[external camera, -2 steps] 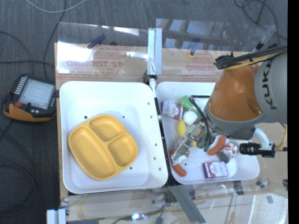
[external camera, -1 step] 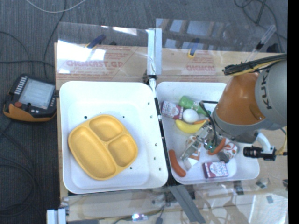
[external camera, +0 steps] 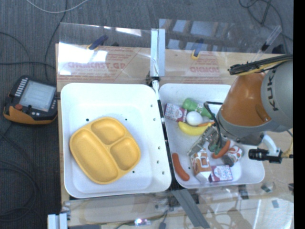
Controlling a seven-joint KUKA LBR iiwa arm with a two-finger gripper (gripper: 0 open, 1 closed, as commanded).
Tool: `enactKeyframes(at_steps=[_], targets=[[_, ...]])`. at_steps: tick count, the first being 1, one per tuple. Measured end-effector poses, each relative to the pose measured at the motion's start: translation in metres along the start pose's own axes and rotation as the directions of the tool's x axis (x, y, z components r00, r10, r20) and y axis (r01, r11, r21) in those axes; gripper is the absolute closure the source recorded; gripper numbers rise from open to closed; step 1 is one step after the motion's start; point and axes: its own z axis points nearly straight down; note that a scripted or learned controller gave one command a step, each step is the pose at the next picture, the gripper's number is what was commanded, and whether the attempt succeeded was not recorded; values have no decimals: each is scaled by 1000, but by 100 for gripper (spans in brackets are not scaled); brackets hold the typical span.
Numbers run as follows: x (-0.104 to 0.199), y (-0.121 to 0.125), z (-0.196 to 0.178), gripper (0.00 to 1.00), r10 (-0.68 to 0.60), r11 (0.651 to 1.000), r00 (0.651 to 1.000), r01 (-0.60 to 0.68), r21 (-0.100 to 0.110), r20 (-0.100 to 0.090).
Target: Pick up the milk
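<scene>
Milk (external camera: 201,164): small white and orange carton, lying in the right bin (external camera: 248,178) near its front edge, just below the claw.
Claw (external camera: 204,143): low over the right bin, directly above the milk; finger spread cannot be told.
Beside the milk: purple-labelled carton (external camera: 222,173), sausage (external camera: 180,166).
Further back: banana (external camera: 194,129), egg (external camera: 194,118).
Left bin (external camera: 86,97): yellow divided plate (external camera: 105,149).
</scene>
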Motion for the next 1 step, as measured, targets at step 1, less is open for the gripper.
enactKeyframes(at_steps=[1], targets=[[39, 39, -111, 100, 125, 992, 992, -125, 4, 3]])
